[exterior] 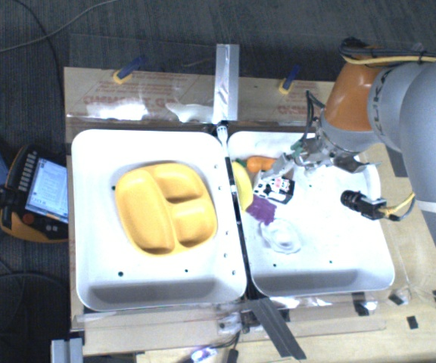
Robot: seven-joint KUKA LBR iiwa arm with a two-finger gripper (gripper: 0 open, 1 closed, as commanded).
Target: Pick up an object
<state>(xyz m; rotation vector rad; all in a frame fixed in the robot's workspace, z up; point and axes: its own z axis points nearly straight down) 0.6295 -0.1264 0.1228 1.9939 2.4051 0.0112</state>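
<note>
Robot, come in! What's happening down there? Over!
Tool low in right white bin, over small black-and-white object. Purple piece and yellow banana-shaped toy crowd close.

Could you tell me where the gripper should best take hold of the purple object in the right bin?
Probably from straight above, closing across the purple object along its narrower span. It lies flat, with a black-and-white item close above it and a clear piece below.

yellow divided plastic tray (166,206) in left white bin (97,278), small purple block (262,209), clear cup (282,237), orange piece (260,163) in right white bin (354,267)
</note>
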